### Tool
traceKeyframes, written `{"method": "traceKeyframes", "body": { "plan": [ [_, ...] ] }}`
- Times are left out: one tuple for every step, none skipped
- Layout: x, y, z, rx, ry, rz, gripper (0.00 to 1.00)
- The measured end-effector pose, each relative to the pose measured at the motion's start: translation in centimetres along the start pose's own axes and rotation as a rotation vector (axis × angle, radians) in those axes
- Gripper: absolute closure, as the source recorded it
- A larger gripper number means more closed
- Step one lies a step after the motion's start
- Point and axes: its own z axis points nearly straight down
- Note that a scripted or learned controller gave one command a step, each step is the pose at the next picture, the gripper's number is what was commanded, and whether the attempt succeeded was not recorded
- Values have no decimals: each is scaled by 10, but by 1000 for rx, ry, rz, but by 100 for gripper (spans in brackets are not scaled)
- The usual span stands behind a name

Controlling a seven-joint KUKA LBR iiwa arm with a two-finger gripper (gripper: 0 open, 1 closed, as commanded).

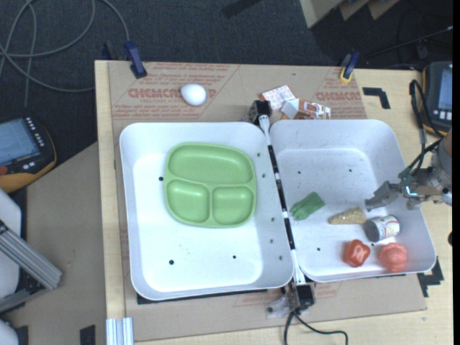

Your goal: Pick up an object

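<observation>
Gripper point(381, 196) by can point(382, 228) (lying sideways), right bin point(327, 135)

We are reading red block lettering printed on the brown cardboard sheet point(237, 77) lying under the two bins on the bench. At the far left of the sheet, a word point(154, 92) beginning "CHEMC" is showing, with smaller red lines around it too fine to make out. A matching red word point(338, 94) is showing at the far right, partly hidden. The small packets point(296, 105) beside it are carrying print that we are finding too blurred to read.
</observation>
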Motion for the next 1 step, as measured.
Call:
{"method": "traceKeyframes", "body": {
  "plan": [
    [10,6,-5,-2,0,-1,0]
  ]
}}
